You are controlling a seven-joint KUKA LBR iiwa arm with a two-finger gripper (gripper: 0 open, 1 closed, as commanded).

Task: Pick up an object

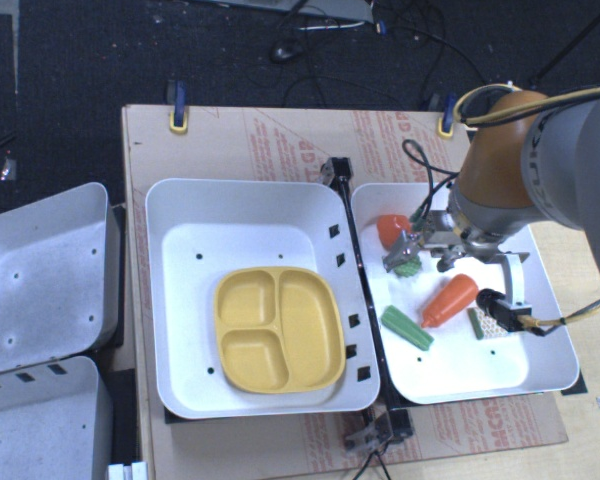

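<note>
A small green object (408,265) sits in the right bin (460,383) near its far left side, right at my tool (404,256); I cannot tell how wide the tool stands or whether it has hold. A red piece (391,229) lies just beyond, a carrot (449,300) and green block (407,328) nearer. The left bin (180,228) holds 1 yellow tray (278,328).

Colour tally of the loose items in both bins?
Yellow: 1, divided tray, left bin
Orange: 1, carrot, right bin
Red: 1, round piece
Green: 2, flat bar, small piece at the pincer
Total: 5
</note>
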